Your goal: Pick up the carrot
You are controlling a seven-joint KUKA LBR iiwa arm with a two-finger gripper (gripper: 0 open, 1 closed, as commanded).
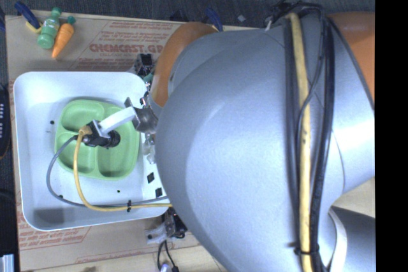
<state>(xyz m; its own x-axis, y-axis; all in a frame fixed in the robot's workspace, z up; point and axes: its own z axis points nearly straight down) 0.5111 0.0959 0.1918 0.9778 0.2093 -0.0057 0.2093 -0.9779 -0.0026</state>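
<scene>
Whether the gripper (pixel 145 116) is spread or closed cannot be told from the camera view, because the grey arm (pixel 255 143) reaching in from the right covers nearly all of it. What shows is a bit of pale metal at the arm's left edge. That metal sits over the right side of the white bin (pixel 29 137) on the left, just beside the green plate (pixel 71 123). Nothing can be seen held there. The green plate lies in the middle of this bin and is divided into shallow compartments. An orange band (pixel 182 41) shows on the arm at the far side, above the bin's far right corner. The carrot (pixel 62 40) is not in the bin. It lies on the brown board (pixel 115 48) with red printing under the bin, beyond the bin's far left corner and well apart from the gripper. It is tilted, with its green top toward the far right and its tip toward the near left. A green toy (pixel 47 34) lies just beside it on the left, seemingly touching it. A blue clip (pixel 27 13) sits at the board's far left edge, next to the toy.
</scene>
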